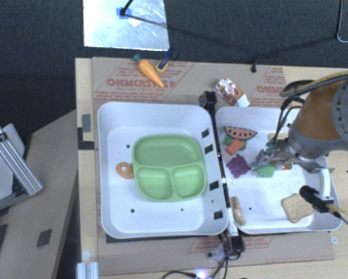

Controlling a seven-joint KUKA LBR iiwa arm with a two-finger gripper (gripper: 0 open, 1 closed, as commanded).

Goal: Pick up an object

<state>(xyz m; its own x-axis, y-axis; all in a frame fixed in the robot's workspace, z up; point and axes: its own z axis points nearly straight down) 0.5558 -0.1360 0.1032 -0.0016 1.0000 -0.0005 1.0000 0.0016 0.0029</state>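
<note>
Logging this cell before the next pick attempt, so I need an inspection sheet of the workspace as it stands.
Surface: bench bearing two white bins.
Job's things: right bin holds watermelon slice, purple piece, green piece, toast.
Clutter: green divided plate and pretzel in left bin; carrot and small carton behind bins.
Grippers: gripper low by green piece; hold unclear.
Cables: black cable by arm.
Surroundings: dark floor, foil sheet.
</note>
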